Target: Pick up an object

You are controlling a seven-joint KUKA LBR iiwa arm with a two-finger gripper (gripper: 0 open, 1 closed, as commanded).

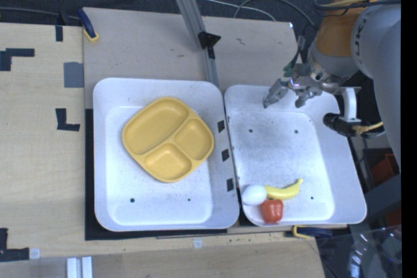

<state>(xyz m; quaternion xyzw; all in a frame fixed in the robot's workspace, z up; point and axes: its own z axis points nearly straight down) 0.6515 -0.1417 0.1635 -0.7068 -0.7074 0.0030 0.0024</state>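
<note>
Three small things lie together at the near edge of the right bin point(287, 140): a white egg point(254, 194), a yellow banana point(285, 190) and a red pepper point(272, 209). My gripper point(288, 96) hangs over the far end of that bin, well away from them. Its two fingers are spread apart with nothing between them, so it is open.
The left bin point(111, 159) holds a yellow three-compartment plate point(167, 139). A grey metal pole point(189, 3) slants in from the top and ends near the bins' shared far corner. Black cables run by the arm at right.
</note>
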